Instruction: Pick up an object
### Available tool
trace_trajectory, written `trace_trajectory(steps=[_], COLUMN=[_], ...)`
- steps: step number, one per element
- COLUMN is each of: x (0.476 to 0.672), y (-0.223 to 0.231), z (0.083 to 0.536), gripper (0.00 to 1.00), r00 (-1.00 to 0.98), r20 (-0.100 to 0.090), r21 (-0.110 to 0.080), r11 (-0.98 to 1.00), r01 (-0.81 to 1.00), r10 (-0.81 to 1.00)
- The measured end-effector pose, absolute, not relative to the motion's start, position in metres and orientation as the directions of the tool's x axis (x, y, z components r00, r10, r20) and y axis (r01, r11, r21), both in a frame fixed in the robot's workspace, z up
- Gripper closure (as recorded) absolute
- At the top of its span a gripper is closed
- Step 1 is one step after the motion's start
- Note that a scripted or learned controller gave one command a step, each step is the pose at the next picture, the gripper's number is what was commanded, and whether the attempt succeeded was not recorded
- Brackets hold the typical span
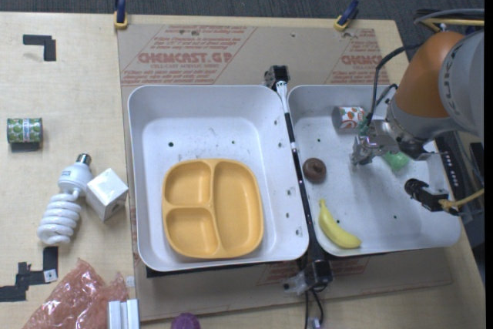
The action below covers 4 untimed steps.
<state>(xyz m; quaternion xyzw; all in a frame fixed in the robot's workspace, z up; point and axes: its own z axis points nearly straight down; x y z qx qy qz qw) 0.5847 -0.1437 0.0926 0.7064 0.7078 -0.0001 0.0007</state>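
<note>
The bench is found to bear two shallow white bins side by side. The left bin is occupied by a yellow divided tray, lying flat toward its near side. The right bin is entered from the right by the grey arm, whose orange band is seen above the wrist.

Within the right bin four items are recorded. A banana lies near the front left corner, its long axis running from upper left to lower right. A small can with a printed label lies on its side toward the back wall. A brown doughnut-shaped object rests by the left wall. A green object is partly covered by the wrist.

The gripper is positioned low over the bin floor, between the can and the green object. Whether its claw stands apart or together cannot be told; nothing is seen gripped.

The green object is judged nearest, just to the right of the gripper. The can lies close behind and slightly left, the brown object further left, and the banana well apart toward the front.
</note>
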Motion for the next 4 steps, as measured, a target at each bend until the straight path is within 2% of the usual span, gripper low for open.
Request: trace_trajectory(steps=[1, 2, 3, 4], x=[0.585, 0.585, 0.585, 0.523], y=[-0.144, -0.144, -0.144, -0.115], z=[0.093, 0.103, 0.103, 0.092], gripper=[0.0, 1.0, 0.0, 0.0], r00=[-0.002, -0.004, -0.004, 0.002], r20=[-0.001, -0.002, -0.002, 0.0], r21=[0.001, 0.002, 0.002, 0.0], r11=[0.002, 0.004, 0.004, -0.002], r01=[1.0, 1.0, 1.0, 1.0], r10=[1.0, 1.0, 1.0, 1.0])
